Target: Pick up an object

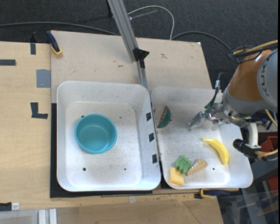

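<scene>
Over the right bin (170, 101), the gripper (196, 121) hangs with its fingers spread and nothing between them. Nearest it lies the banana (218, 149); it should centre above the fruit, straddling its narrow width before closing.

Two bins (65, 125) (242, 176), one bowl (95, 133), five toy foods (217, 149).

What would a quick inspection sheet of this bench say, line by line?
Surface: wooden bench bearing two white bins, left bin and right bin.
Job's things: banana, watermelon slice, green toy, yellow block and cone in right bin.
Clutter: teal bowl in left bin; tape marks.
Gripper: gripper over right bin, holding nothing visible.
Cables: cables behind the bins.
Surroundings: dark floor, metal pole.
</scene>
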Controlling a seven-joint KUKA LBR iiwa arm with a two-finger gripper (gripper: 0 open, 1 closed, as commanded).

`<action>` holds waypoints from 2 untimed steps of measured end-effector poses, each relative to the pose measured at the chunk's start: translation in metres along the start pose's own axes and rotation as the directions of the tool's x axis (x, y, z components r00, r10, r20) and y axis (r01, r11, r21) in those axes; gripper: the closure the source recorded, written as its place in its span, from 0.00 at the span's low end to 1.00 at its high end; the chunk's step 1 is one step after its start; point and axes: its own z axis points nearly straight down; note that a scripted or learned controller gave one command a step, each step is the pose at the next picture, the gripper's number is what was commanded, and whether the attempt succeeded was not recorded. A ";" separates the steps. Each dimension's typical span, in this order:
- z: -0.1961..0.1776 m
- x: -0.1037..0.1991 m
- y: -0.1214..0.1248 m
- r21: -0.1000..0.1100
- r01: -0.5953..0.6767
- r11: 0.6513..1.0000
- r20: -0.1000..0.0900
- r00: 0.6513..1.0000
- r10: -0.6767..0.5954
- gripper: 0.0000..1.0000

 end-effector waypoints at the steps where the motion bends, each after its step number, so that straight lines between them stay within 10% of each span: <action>1: -0.013 0.001 0.001 -0.003 0.002 1.000 0.000 1.000 -0.002 1.00; 2: -0.074 0.001 -0.004 -0.011 0.000 1.000 0.002 1.000 0.000 1.00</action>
